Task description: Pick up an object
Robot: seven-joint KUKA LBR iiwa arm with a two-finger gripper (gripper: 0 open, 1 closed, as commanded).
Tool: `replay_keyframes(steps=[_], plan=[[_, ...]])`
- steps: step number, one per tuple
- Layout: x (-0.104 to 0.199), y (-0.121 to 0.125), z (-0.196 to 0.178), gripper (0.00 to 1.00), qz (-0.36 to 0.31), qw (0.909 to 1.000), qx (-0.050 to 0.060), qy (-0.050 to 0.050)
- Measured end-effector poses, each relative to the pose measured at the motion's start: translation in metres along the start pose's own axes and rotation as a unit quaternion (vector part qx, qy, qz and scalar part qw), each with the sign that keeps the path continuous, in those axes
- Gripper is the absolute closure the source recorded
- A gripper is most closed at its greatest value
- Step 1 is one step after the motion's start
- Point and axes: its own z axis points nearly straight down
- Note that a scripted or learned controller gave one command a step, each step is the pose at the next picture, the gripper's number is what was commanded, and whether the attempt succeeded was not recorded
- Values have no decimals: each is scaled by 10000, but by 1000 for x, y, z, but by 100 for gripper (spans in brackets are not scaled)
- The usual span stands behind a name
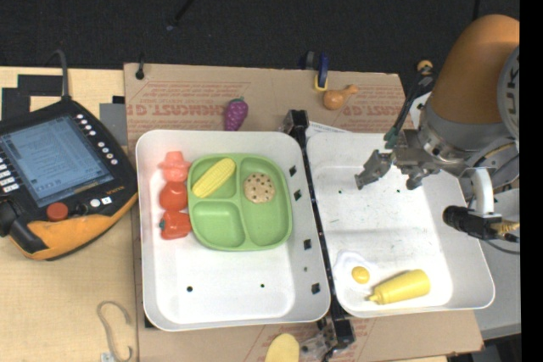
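Candidate objects lie in both bins. In the right bin (475,284), a yellow mustard bottle (400,286) rests on its side near the front edge, its nozzle toward a fried-egg toy (356,272) just beside it at the front left corner. The gripper (395,168) hangs over the rear half of this bin, well apart from both items; its two dark fingers (371,173) are spread, with nothing between them. The arm (479,80), grey with an orange band, enters from the right.

In the left bin (221,301), a green divided plate (242,225) carries a corn cob (212,176) in its rear left compartment and a cookie (259,187) in its rear right compartment. A red-and-pink toy (173,196) lies just left of the plate, against the bin wall.

Outside the bins, on the cardboard sheet (187,97): a purple grape toy (236,113) behind the left bin, an orange pear-shaped toy (337,97) behind the right bin, and a yellow object (282,348) at the front edge. A teach pendant (59,174) sits on the bench to the left.
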Motion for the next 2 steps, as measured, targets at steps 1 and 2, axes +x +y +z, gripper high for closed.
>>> replay_keyframes(steps=[1, 2], plan=[[0, 2, -7, 0, -10, 10000, -61, -5], [3, 12, 51, 0, -13, 10000, -41, -4]])
